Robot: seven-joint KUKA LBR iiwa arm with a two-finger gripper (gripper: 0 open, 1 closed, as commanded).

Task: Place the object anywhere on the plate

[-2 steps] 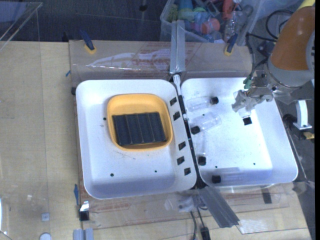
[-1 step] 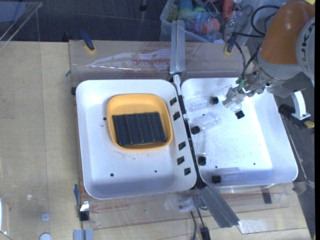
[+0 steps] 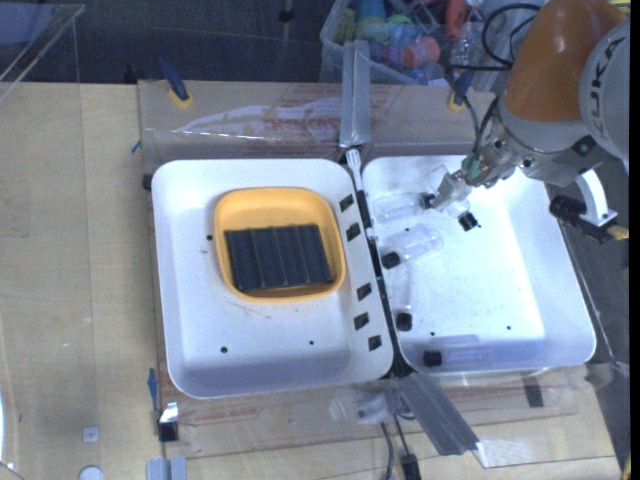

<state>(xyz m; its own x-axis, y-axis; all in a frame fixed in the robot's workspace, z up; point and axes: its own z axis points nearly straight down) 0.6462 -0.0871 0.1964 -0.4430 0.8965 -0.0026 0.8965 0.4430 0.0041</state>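
Observation:
A yellow rounded-square plate [image 3: 228,216] lies in the left white bin [image 3: 190,338]. On it rests a dark, ridged rectangular slab [image 3: 278,258], lying flat and filling most of the plate's middle. My gripper [image 3: 449,210] hangs over the upper left part of the right bin [image 3: 540,318], well to the right of the plate and apart from the slab. Its two dark fingertips [image 3: 468,221] stand apart with nothing between them.
A divider with several black clips [image 3: 362,290] separates the two bins. Faint clear plastic shapes [image 3: 415,240] lie in the right bin near the divider. A clear tub of coloured toys [image 3: 410,18] stands behind the bins. The grey arm with its orange band [image 3: 560,48] enters from the upper right.

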